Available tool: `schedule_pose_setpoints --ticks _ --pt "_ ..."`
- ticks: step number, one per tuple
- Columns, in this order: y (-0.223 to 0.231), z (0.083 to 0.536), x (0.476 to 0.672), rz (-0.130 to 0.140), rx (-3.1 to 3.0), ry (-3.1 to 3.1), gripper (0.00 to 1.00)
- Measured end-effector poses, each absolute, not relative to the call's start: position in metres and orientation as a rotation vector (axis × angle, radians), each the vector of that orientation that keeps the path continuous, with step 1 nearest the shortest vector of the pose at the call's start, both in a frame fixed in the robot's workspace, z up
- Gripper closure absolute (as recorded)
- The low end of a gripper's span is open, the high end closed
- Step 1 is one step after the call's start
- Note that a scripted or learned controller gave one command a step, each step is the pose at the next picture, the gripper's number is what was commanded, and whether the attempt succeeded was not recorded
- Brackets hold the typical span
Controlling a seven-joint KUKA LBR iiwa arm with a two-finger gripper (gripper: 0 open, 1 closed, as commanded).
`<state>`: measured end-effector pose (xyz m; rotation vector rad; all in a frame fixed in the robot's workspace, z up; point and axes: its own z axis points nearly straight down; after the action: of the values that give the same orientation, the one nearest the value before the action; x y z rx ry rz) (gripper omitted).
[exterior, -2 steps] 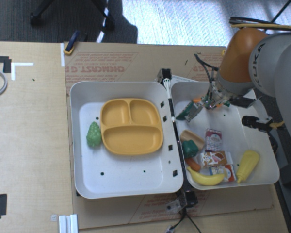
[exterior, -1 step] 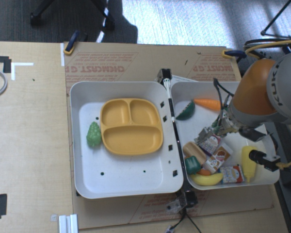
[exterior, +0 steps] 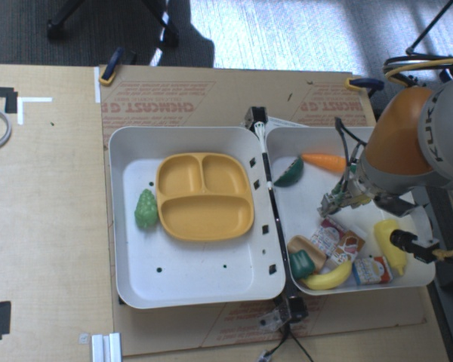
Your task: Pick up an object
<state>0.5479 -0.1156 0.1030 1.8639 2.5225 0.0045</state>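
Note:
My gripper [exterior: 338,200] hangs low over the middle of the right bin [exterior: 419,281], with the grey arm and its orange band coming in from the right. It is just above a red-and-white snack packet [exterior: 338,241], and I see nothing held in it. An orange carrot [exterior: 322,161] lies behind it, beside a dark green piece [exterior: 290,173] near the bin's left wall. At the front lie a yellow banana [exterior: 328,277], a green block [exterior: 300,262] and a brown piece [exterior: 303,244]. A second yellow fruit [exterior: 390,245] and a small packet [exterior: 371,270] sit at the right.
The left bin [exterior: 128,277] holds a yellow divided plate [exterior: 205,196] and a bumpy green toy [exterior: 146,209] at the plate's left. The divider between the bins [exterior: 268,202] is close to the dark green piece. Cardboard lies under both bins.

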Motion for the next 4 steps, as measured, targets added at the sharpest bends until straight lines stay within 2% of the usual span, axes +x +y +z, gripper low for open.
schedule_pose_setpoints --ticks 1,2,3,4 --pt "-0.03 0.192 0.572 0.0 2.176 2.264 1.0" --pt "-0.053 0.276 0.599 -0.001 1.986 2.432 1.0" --pt "-0.053 0.276 0.599 -0.001 1.986 2.432 0.0" --pt "-0.113 0.131 0.598 -0.002 1.962 2.454 0.0"
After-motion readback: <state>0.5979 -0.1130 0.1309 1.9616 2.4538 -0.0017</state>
